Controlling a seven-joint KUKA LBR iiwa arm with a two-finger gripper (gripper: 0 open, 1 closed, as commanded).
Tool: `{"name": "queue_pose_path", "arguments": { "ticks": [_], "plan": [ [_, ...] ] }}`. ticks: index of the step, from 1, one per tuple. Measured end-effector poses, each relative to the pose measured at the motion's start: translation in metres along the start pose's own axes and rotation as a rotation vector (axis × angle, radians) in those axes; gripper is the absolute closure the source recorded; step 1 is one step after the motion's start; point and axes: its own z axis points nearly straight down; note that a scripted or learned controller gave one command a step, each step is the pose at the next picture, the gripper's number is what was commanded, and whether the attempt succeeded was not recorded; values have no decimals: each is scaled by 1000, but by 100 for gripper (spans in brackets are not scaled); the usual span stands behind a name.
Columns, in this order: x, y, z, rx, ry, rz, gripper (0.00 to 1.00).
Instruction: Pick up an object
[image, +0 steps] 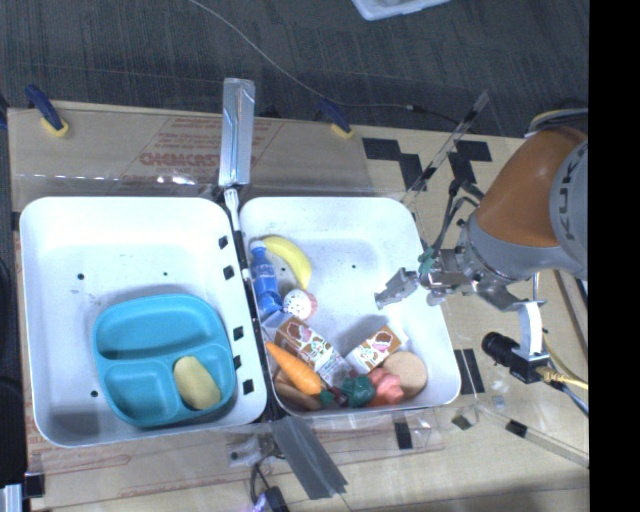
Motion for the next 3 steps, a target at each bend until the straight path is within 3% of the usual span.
{"name": "queue_pose_path", "arguments": {
  "ticks": [1, 2, 3],
  "plan": [
    [46, 32, 82, 7, 2, 96, 0],
    [97, 22, 105, -52, -29, -135, 0],
    [92, -30, 118, -17, -6, -260, 0]
  ]
}}
